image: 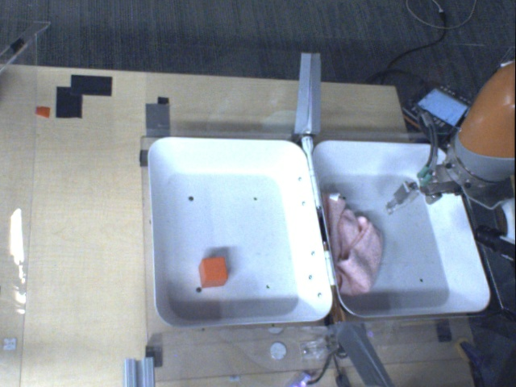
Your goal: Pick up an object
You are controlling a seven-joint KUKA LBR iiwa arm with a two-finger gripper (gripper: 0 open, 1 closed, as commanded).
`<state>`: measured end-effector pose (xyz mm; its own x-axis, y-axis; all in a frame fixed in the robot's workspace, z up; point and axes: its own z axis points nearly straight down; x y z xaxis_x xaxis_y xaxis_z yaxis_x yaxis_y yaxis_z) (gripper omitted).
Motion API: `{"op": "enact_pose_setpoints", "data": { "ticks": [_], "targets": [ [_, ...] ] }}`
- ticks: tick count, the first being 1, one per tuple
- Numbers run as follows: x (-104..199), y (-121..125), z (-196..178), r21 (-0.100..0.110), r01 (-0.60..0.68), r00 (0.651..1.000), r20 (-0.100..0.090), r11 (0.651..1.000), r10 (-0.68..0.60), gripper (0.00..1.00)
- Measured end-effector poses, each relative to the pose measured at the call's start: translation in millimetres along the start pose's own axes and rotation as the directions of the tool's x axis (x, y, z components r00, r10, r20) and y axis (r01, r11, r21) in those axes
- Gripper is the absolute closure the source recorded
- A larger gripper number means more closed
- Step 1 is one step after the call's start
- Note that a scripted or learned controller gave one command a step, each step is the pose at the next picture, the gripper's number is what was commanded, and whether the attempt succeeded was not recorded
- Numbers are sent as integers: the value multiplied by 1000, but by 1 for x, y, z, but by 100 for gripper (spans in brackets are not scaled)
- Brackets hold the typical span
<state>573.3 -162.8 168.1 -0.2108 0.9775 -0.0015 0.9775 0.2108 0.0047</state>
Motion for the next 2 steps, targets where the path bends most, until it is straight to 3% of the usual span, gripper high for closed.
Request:
{"op": "enact_pose_setpoints", "data": {
  "ticks": [1,2],
  "targets": [
    [9,73,78,3,84,996,-1,996,-84,0],
    [36,17,44,0,339,941,-1,941,-339,0]
  ]
}}
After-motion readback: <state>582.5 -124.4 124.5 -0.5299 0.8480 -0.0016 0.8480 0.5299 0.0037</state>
